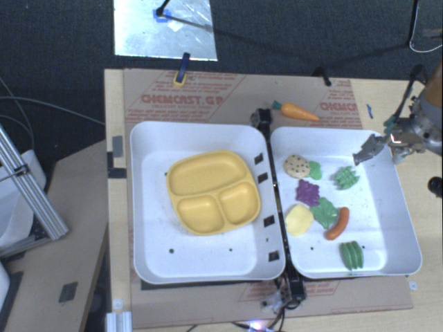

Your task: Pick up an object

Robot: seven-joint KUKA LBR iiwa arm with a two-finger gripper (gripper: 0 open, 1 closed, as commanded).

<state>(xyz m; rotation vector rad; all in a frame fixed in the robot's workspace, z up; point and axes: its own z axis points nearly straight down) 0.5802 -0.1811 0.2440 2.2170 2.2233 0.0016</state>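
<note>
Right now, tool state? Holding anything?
Tool: above the right bin's far right corner, nothing visibly held; open or shut cannot be told from this view.

tray (pixel 211 199) in the left bin (pixel 149 206); toy foods (pixel 320 203) in the right bin (pixel 394 220).

Looked like a robotics lab: aluminium framing (pixel 31 185) left of the white bins (pixel 201 138), loose cables (pixel 28 116), dark carpet (pixel 55 40).

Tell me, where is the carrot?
The carrot lies on the cardboard outside the bins, just beyond the far edge of the right bin, near the top middle of the camera view, past the cookie.
</note>
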